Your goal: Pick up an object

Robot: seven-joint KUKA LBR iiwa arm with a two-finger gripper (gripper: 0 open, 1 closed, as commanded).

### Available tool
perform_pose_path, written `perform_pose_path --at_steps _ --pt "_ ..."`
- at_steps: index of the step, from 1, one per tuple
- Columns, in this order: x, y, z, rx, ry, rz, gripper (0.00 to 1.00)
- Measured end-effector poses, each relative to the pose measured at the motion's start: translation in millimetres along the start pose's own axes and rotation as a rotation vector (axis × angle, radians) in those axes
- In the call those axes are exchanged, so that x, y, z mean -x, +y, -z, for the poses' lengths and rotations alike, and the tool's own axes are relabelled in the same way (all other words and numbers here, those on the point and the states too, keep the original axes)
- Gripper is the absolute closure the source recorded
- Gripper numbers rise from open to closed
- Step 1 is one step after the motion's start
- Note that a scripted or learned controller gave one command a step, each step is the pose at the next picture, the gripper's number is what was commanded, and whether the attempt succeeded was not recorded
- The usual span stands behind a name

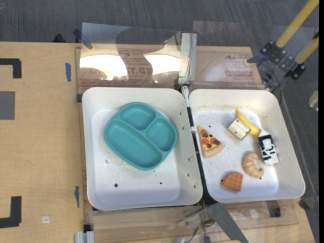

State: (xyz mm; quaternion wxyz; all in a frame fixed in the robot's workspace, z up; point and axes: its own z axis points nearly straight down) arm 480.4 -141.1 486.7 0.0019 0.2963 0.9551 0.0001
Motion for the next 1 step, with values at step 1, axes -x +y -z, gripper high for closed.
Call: perform_pose_path --at_steps 1 --pt "61.8 -36.4 -1.0 0.000 -0.003 -0.275 1.00"
